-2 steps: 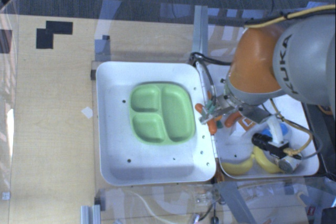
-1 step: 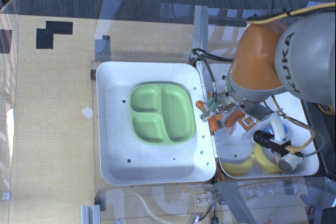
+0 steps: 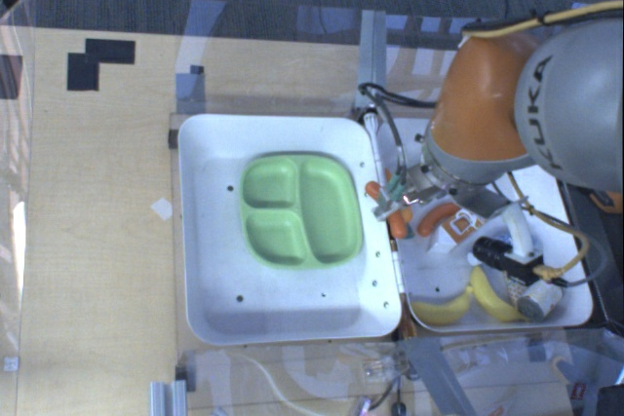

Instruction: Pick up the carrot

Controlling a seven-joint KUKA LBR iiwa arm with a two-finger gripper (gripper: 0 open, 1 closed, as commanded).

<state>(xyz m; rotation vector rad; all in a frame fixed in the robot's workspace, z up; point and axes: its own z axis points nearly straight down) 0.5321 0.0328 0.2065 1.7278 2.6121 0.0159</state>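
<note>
While the end effector [image 3: 402, 193] hovers at the right bin's left wall — grip state unclear — the carrot [image 3: 397, 223] lies just below it, long axis near-vertical.

The arm [image 3: 575, 102] comes in from the right, its grey housing large in the upper right corner and bearing dark lettering. The orange band [image 3: 483, 102] sits just left of the grey — a broad, rounded section that hides most of the wrist. Below the band the arm narrows to a grey-and-metal wrist, with dark cables looping along its left side. The gripper [image 3: 398, 193] points down and to the left — small, partly shadowed under the arm.
</note>
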